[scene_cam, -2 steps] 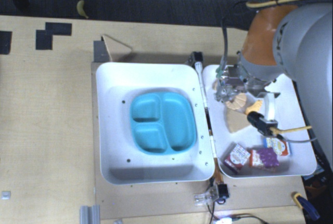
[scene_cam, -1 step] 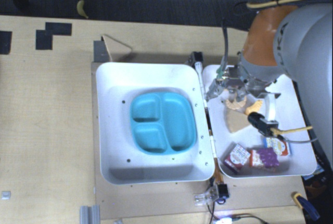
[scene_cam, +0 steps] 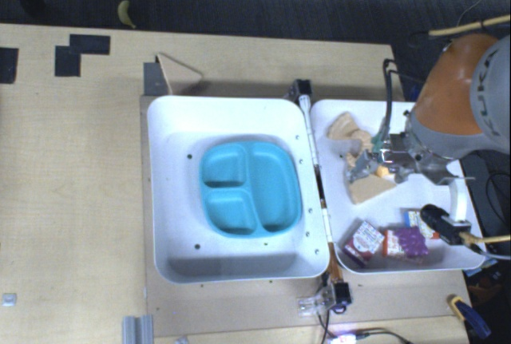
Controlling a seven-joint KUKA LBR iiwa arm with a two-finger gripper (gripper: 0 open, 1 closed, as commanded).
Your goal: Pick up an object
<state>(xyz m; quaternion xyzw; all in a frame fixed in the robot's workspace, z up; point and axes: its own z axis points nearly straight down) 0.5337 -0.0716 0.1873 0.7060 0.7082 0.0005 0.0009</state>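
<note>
In the right bin (scene_cam: 335, 115), my gripper (scene_cam: 362, 167) hangs low over the middle, just above a tan wedge-shaped block (scene_cam: 372, 188) and touching or nearly touching its upper edge. A second tan, lumpy piece (scene_cam: 346, 127) lies toward the bin's far side, apart from the gripper. Near the front wall lie a small printed packet (scene_cam: 366, 239) and a purple packet (scene_cam: 408, 242) side by side. A small colourful item (scene_cam: 414, 218) sits just behind them. The arm's grey body with its orange band (scene_cam: 455, 95) covers the bin's right side.
The left bin (scene_cam: 172, 175) holds a blue divided tray (scene_cam: 249, 187) in its middle. A black clip (scene_cam: 301, 87) sits at the far end of the ridge between the bins. Black tape marks (scene_cam: 80, 51) lie on the bench at the far left.
</note>
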